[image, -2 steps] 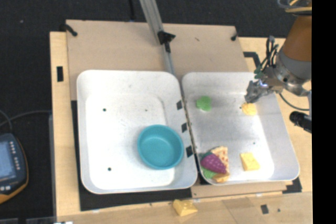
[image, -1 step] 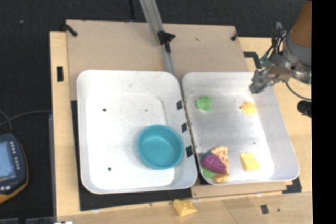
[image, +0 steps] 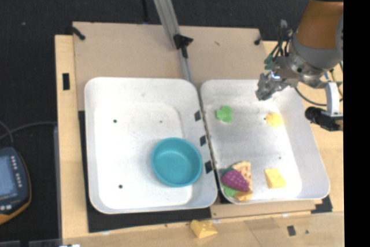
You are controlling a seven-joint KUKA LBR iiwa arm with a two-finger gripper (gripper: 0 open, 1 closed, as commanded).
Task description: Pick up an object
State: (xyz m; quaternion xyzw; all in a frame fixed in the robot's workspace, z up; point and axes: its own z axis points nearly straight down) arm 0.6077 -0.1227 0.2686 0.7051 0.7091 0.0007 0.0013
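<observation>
My gripper (image: 266, 89) hangs over the far right part of the right bin (image: 300, 142), above the bin floor. A small yellow piece (image: 273, 120) lies just below it, apart from it. A green piece (image: 224, 114) lies to its left. At the bin's near edge sit a purple grape bunch (image: 236, 180), a pizza slice (image: 242, 170) and a yellow cheese wedge (image: 275, 178). Nothing shows between the fingers.
A teal bowl (image: 176, 161) stands in the left bin (image: 115, 124) near its front right corner. A yellow wedge (image: 203, 228) lies on the bench in front of the bins. A grey metal pole (image: 165, 6) slants up from between the bins.
</observation>
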